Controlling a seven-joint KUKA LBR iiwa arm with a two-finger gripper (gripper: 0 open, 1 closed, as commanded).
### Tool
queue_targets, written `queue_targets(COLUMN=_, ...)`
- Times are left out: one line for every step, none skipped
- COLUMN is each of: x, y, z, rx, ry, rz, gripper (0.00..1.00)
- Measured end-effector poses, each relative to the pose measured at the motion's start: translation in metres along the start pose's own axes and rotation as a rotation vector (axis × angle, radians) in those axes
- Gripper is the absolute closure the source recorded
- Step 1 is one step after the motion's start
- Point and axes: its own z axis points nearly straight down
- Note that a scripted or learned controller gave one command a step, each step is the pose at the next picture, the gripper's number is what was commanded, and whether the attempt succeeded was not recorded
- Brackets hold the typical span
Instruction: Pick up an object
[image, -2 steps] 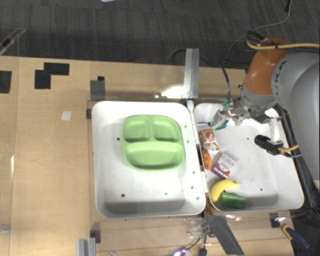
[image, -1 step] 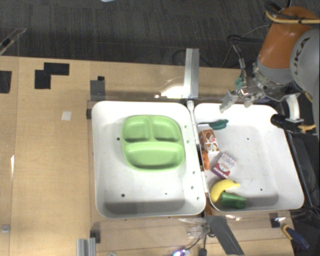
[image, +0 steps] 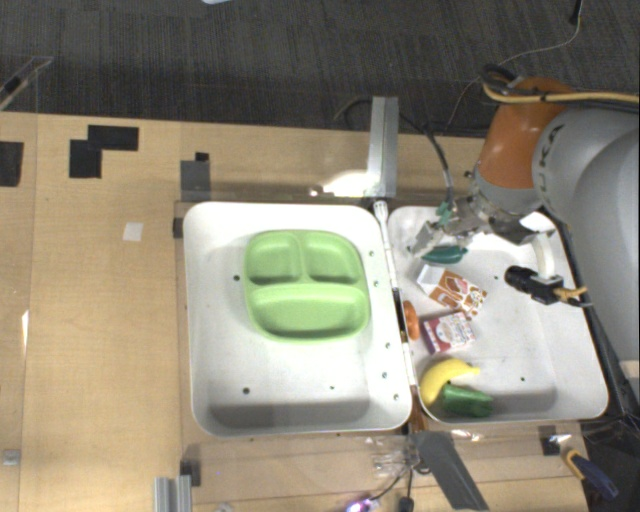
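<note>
- We see the gripper (image: 440, 228) above the far left corner of the right bin (image: 530, 350), just beyond the snack packet (image: 452, 292); we can't make out whether it is spread or pinching anything.
- A teal wrapper (image: 443, 255) lies between the gripper and the snack packet.
- A purple packet (image: 447, 330) lies just on the near side of the snack packet.
- An orange piece (image: 410, 318) sits left of it, against the bin wall.
- Nearer still, a banana (image: 445, 376) touches a green vegetable (image: 465, 400).
- Well left, a green plate (image: 305, 282) lies in the left bin (image: 220, 330).

Robotics lab: grey arm (image: 590, 160) over bench (image: 90, 330) w/ bins (image: 215, 400).
</note>
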Motion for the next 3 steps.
queue_targets(x=0.026, y=-0.004, z=-0.130, rx=-0.001, ry=0.000, rz=-0.221, gripper=0.00)
queue_targets(x=-0.016, y=-0.016, z=0.011, rx=-0.003, ry=-0.001, rz=-0.192, gripper=0.00)
queue_targets(x=-0.016, y=-0.013, z=-0.002, rx=-0.010, ry=-0.004, rz=-0.193, gripper=1.00)
